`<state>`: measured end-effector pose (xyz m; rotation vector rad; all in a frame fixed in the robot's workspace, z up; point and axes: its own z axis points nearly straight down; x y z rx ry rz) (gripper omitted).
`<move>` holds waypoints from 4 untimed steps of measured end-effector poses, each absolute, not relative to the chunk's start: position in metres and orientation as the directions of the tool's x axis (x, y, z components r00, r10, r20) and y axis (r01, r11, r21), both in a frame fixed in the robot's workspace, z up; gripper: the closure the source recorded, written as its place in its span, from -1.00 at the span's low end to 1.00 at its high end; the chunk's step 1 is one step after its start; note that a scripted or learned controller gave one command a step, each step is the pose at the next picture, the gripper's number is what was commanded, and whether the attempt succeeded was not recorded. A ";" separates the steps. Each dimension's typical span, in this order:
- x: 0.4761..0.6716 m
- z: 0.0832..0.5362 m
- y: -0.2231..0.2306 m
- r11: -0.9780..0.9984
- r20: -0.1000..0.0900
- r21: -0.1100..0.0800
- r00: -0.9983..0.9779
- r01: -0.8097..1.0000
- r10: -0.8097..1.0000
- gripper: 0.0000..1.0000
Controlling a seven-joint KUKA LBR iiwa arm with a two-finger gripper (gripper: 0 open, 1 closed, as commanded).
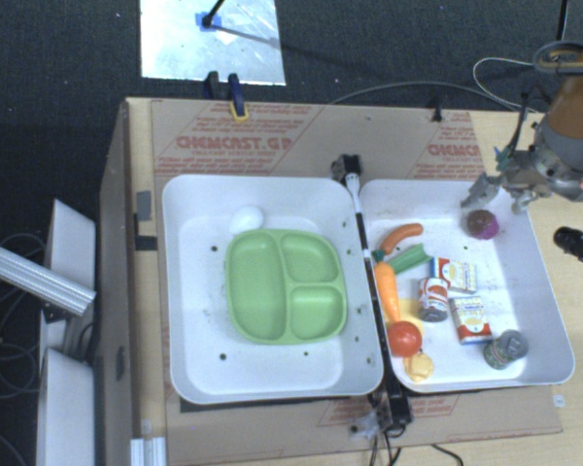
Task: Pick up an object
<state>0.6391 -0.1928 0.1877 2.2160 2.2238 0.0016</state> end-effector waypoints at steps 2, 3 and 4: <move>0.669 0.085 -0.096 0.006 0.001 0.002 -0.006 1.000 1.000 -1.00; 0.654 0.085 -0.098 0.001 -0.001 0.002 -0.001 1.000 1.000 -1.00; 0.669 0.085 -0.099 0.005 0.000 0.003 -0.005 1.000 1.000 -1.00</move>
